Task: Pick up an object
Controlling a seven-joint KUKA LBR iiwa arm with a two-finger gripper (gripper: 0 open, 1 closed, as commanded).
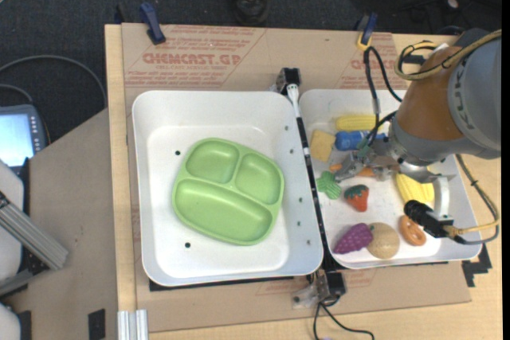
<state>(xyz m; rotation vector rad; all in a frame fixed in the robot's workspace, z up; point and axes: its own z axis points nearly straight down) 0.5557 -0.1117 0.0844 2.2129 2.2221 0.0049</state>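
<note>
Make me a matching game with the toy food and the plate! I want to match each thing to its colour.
Things:
1. divided plate
2. toy grapes
3. toy strawberry
4. toy corn cob

Colours:
A. yellow
B. red
C. light green
D. purple

Pairs: 1-C, 2-D, 3-B, 4-A

The plate sits in the left bin; the three toys lie in the right bin.
</note>
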